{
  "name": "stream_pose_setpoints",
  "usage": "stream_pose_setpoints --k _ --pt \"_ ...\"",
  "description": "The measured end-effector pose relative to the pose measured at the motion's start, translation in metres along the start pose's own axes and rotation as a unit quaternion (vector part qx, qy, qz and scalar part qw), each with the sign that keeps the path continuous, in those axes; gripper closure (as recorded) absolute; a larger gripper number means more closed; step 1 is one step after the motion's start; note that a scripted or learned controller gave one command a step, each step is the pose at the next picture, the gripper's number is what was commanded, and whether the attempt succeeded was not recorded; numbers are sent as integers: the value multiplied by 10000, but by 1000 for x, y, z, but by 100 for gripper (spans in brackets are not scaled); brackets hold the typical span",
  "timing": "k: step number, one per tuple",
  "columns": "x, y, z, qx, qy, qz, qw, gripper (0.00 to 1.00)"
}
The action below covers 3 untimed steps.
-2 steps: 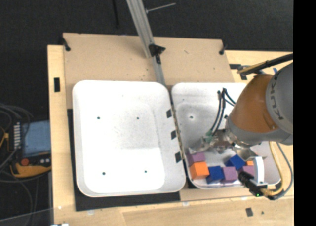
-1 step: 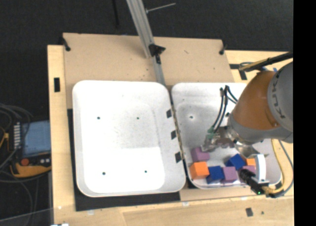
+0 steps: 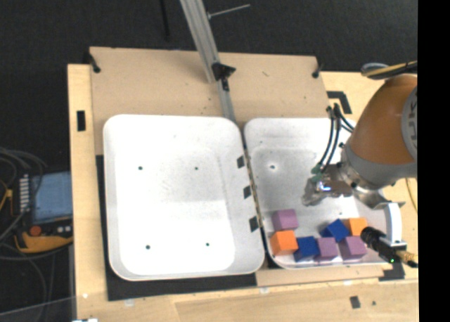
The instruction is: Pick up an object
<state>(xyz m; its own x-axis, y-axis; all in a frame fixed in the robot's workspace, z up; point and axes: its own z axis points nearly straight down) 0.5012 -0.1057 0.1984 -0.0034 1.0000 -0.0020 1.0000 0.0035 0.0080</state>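
Note:
Several small blocks lie along the near edge of the right bin (image 3: 281, 145): a purple block (image 3: 285, 219), an orange block (image 3: 285, 241), a blue block (image 3: 306, 247), a purple block (image 3: 328, 247), another purple one (image 3: 353, 247), a blue block (image 3: 336, 230) and an orange one (image 3: 356, 226). My gripper (image 3: 316, 192) hangs over the middle of the right bin, just above and behind the blocks. Nothing shows between its fingers.
The left bin (image 3: 176, 194) lies beside the right one, with black clips along the shared edge. A slanted metal post (image 3: 200, 25) rises behind the bins. A pendant with cables (image 3: 42, 208) rests off the bench's left side.

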Motion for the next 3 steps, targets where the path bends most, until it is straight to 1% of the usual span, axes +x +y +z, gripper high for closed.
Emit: stream_pose_setpoints --k 1,2,3 --pt "-4 9 -46 8 4 -3 10000 100" --pt "-5 11 -88 10 6 -9 10000 100" --pt "44 15 -69 39 9 -13 10000 100"
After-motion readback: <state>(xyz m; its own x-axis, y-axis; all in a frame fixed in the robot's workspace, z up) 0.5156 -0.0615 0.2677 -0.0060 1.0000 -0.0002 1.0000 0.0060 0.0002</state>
